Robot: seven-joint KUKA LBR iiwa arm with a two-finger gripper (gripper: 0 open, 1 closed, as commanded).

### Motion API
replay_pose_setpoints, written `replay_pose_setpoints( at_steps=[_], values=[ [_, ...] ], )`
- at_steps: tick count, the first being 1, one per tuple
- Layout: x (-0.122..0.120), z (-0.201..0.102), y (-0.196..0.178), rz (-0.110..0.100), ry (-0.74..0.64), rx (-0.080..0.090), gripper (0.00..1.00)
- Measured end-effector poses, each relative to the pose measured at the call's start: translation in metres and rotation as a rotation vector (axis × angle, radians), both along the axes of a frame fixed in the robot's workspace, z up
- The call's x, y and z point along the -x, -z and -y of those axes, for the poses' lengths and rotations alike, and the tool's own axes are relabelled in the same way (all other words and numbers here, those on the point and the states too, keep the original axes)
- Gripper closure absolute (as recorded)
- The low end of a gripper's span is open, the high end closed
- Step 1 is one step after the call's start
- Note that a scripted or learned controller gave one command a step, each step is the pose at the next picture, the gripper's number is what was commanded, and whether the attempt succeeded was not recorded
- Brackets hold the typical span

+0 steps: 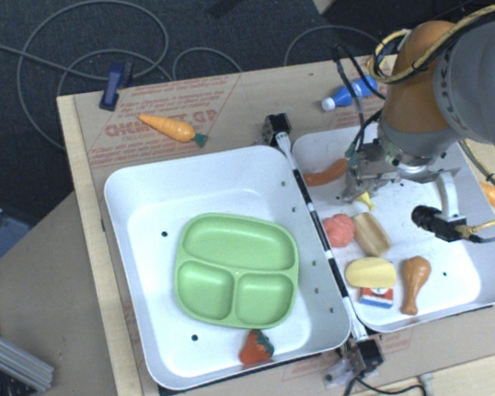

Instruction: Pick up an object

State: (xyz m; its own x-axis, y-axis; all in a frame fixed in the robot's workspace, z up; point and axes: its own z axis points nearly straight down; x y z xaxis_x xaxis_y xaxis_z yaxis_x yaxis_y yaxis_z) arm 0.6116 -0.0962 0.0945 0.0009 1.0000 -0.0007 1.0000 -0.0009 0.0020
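Robot lab: bench point(213, 95), twin bins point(136, 201), loose cables point(65, 44)

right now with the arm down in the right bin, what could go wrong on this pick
1. The end effector sits low among crowded items; the pink piece and bread roll touch each other, so closing there might nudge both and grip neither.
2. The hot dog lies close to the bin wall, leaving little room for a clean grasp.
3. Loose cables hang near the wrist and could snag.
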Motion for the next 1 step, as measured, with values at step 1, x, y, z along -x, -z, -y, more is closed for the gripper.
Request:
replay_pose_setpoints(
  at_steps=[1],
  values=[
    [0.0301, -0.0785, -0.0909, 0.000, -0.003, -0.002, 1.00]
  ],
)
